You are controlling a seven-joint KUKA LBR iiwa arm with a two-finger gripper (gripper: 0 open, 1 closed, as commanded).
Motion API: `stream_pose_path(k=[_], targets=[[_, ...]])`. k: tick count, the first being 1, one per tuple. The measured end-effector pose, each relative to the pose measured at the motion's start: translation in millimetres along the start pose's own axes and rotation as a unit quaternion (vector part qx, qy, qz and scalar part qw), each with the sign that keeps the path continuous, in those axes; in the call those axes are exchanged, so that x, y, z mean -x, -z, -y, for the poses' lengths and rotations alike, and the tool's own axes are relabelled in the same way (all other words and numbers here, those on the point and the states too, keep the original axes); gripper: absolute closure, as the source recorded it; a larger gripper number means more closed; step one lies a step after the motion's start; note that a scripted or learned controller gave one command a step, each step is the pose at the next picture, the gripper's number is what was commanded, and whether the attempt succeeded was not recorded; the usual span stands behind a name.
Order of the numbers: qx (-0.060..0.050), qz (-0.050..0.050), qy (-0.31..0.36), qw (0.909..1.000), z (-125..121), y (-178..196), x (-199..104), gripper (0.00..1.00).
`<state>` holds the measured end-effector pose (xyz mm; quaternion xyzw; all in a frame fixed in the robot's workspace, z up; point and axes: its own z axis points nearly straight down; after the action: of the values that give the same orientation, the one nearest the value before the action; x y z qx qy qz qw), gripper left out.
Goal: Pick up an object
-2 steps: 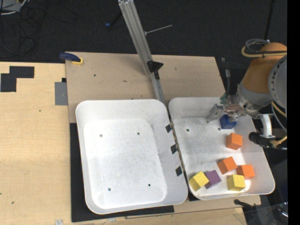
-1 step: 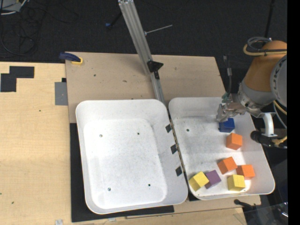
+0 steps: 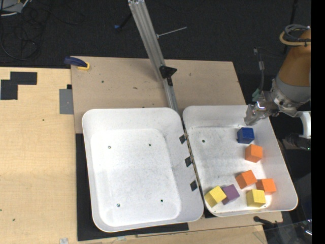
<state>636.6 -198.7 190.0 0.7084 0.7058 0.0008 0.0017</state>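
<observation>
Tool [image 3: 252, 115] above right bin [image 3: 218, 121], wooden bench [image 3: 30, 151]

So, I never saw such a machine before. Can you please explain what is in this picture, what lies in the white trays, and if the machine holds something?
One camera looks down at a slant on a bench. The grey and orange robot arm reaches in from the right; its tool hangs just above a blue cube and holds nothing that I can see. Two shallow white bins sit side by side. The right bin contains seven small blocks: one blue, three orange, two yellow, one purple. The left bin shows bare floor.
</observation>
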Motion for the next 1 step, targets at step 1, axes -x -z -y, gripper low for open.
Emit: stream_pose_path(k=[1], targets=[[0.001,0.000,0.003,1.0000,-6.2,53.7,-8.2,1.00]])
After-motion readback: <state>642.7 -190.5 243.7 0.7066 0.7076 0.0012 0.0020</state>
